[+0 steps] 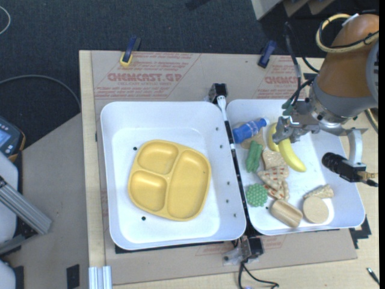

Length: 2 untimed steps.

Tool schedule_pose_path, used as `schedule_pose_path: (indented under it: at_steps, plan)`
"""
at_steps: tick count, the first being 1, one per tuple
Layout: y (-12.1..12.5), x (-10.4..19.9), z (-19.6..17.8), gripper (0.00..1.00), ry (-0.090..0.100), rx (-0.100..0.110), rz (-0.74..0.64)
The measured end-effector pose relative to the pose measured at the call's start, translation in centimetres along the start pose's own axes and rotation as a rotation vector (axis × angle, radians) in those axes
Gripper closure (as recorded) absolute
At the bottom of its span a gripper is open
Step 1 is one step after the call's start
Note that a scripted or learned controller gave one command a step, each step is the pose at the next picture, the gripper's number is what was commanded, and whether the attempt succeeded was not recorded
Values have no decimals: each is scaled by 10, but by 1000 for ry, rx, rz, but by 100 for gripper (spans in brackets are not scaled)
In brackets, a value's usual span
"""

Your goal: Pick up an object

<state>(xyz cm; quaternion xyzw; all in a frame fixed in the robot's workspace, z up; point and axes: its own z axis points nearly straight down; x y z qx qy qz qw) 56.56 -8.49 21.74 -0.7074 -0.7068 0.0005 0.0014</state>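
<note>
My gripper (287, 131) hangs low in the right bin (346, 194), right over the upper end of a yellow banana (293, 158). The banana lies on the bin floor, slanting down to the right, and its top end is hidden under the gripper. A blue bottle (248, 129) lies just left of the gripper. Below it are a green pickle (254, 156), a tan toast piece (274, 159) and a grilled sandwich wedge (275, 180). The grey arm with its orange band (352, 38) comes in from the upper right.
Toward the front of the right bin lie a green round piece (257, 194), a wooden cylinder (286, 212) and a pale round biscuit (317, 209). A yellow divided plate (169, 179) sits in the left bin (114, 161). A black part (340, 166) juts out right of the banana.
</note>
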Motion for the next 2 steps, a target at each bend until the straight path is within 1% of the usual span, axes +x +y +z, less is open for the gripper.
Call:
schedule_pose_path:
  at_steps: [1, 2]
  plan:
    - [8, -8, -7, 100, -2, -5, -1]
    - [6, 1, -18, 100, -1, -6, -2]
